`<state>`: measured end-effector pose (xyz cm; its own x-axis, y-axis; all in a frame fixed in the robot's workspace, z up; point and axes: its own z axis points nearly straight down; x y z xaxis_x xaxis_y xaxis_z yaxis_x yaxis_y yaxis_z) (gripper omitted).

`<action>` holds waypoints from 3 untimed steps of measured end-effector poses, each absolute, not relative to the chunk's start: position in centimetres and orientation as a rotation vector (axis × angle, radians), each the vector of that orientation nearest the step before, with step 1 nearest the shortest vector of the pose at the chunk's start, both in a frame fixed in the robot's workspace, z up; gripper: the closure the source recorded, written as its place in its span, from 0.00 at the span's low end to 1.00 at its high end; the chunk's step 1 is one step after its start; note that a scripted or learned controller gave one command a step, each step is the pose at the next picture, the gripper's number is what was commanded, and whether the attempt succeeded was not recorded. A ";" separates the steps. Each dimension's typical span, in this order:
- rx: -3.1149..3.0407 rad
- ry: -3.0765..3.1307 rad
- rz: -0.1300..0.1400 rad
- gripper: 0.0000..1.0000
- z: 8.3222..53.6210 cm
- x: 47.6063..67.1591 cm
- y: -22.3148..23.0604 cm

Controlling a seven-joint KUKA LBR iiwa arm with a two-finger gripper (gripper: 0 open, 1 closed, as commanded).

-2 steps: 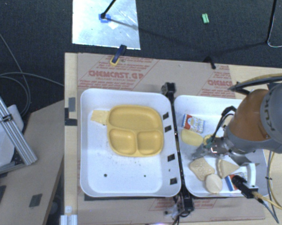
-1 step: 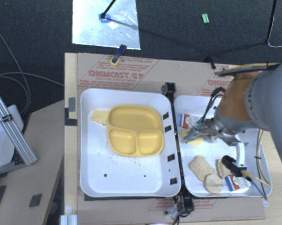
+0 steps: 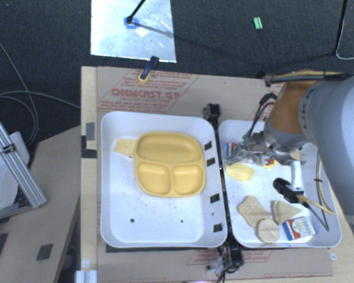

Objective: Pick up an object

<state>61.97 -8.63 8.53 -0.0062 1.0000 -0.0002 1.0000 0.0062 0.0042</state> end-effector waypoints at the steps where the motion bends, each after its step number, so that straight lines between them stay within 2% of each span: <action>1: 2.209 2.225 0.008 0.00 8.6 67.2 -9.0; 2: 2.206 2.228 0.005 1.00 9.7 67.1 -9.0; 3: 2.204 2.231 0.004 0.00 9.6 67.0 -9.0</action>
